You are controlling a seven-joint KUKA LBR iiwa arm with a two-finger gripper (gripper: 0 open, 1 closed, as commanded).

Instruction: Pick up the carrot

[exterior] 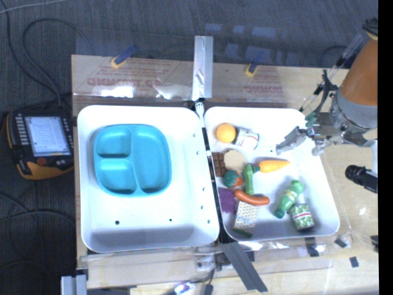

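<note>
Two bins sit side by side, and the right bin (pixel 324 183) serves as the landmark. At its near edge lie a green bottle (pixel 288 198), a can (pixel 302 217) and a grater-like piece (pixel 245 215). Further in, a chilli (pixel 252 197) and a purple item (pixel 226 198) crowd the left half. The carrot (pixel 273 165) lies at the bin's middle, thick end toward the left wall, tip pointing right, clear of its neighbours on the right side. It looks like a light, stiff plastic toy, smooth and tapered, so likely to slip; I judge the thicker part the best hold, gripped across its width. Beyond it, over the bin's far right corner, the gripper (pixel 288 143) hovers with fingers spread, holding nothing.
</note>
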